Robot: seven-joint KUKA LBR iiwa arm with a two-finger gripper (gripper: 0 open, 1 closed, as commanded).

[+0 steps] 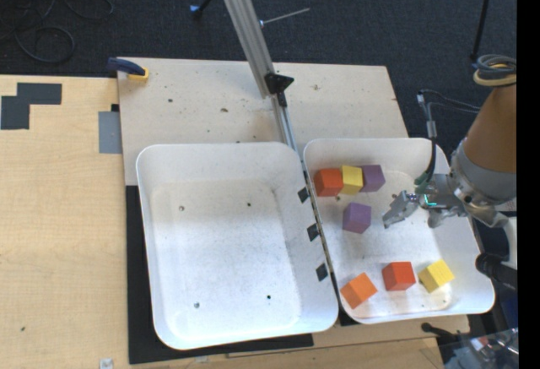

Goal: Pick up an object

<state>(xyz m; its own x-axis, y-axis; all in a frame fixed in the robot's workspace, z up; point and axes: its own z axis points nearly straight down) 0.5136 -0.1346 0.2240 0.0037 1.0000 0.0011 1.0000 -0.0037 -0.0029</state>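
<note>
White bins (pixel 219 325) on speckled bench (pixel 337 97)

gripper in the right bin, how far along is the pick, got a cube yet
Done: the gripper has reached into the right bin, beside the lone purple cube. In hand: nothing shows between its fingers. Left: the whole grasp and lift. All seven cubes rest on the bin floor, including the red one and the orange one.

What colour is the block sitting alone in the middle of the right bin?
Purple. The lone block shows best in the overhead camera view, just left of the gripper.
</note>
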